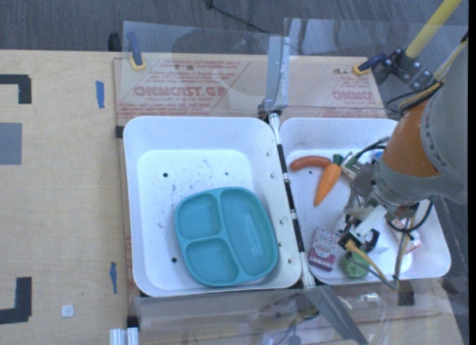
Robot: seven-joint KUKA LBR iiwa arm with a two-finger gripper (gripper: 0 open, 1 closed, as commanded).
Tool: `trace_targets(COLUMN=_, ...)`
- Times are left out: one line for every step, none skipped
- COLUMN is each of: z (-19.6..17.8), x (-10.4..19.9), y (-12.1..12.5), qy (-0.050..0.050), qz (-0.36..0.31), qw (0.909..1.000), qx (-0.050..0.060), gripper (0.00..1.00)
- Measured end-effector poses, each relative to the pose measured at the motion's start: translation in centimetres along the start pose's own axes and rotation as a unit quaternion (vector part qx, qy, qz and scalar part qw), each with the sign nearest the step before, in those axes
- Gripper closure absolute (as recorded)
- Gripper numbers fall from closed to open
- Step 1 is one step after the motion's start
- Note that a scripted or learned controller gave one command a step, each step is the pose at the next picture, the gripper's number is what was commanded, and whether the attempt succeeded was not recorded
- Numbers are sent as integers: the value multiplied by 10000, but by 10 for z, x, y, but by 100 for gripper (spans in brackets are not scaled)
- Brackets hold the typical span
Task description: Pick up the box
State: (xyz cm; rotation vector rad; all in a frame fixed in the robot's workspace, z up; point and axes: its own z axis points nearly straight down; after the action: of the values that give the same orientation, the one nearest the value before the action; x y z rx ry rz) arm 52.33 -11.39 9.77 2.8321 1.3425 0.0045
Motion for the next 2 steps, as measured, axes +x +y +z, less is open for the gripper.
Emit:
trace_targets(z=-87, x=37, y=-53, qy=-10, qz=1255, qw=9921, qx=48, gripper=100)
trace_targets(z=-87, x=63, y=-109, qy=-29, qz=2666, qw=9638, qx=67, gripper=100)
